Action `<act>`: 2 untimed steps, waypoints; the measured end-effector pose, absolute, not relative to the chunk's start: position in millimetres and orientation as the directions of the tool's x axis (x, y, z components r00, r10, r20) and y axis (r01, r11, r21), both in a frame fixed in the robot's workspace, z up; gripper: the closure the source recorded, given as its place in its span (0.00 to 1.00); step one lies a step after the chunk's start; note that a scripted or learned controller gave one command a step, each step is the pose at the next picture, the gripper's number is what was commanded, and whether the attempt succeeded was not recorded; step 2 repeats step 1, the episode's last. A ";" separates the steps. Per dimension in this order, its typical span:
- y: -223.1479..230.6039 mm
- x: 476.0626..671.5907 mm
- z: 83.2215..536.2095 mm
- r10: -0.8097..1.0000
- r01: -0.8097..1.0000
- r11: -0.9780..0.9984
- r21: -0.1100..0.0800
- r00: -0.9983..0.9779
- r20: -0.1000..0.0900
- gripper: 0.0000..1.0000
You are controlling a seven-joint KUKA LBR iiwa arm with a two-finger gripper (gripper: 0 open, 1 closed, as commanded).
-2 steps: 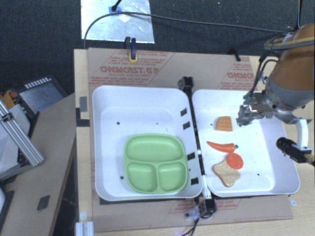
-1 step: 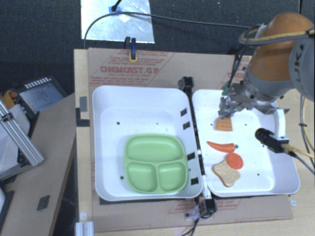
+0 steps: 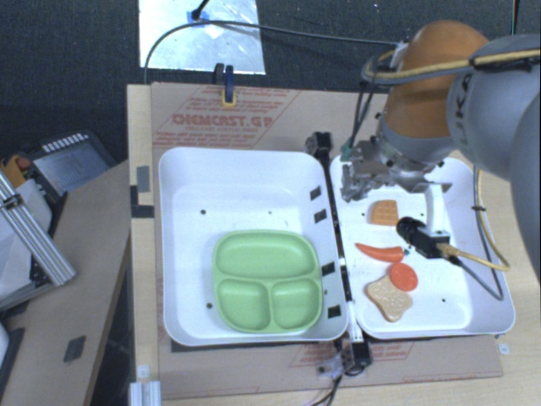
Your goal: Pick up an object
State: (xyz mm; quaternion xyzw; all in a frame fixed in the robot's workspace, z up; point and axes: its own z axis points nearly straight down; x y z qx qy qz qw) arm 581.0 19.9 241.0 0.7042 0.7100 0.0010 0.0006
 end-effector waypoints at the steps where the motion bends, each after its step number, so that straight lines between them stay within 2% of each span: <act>1: 78.4 597.4 242.6 1.000 1.000 0.010 0.003 -0.010 0.002 1.00; 2: 78.4 597.4 242.6 1.000 1.000 0.010 0.003 -0.010 0.002 1.00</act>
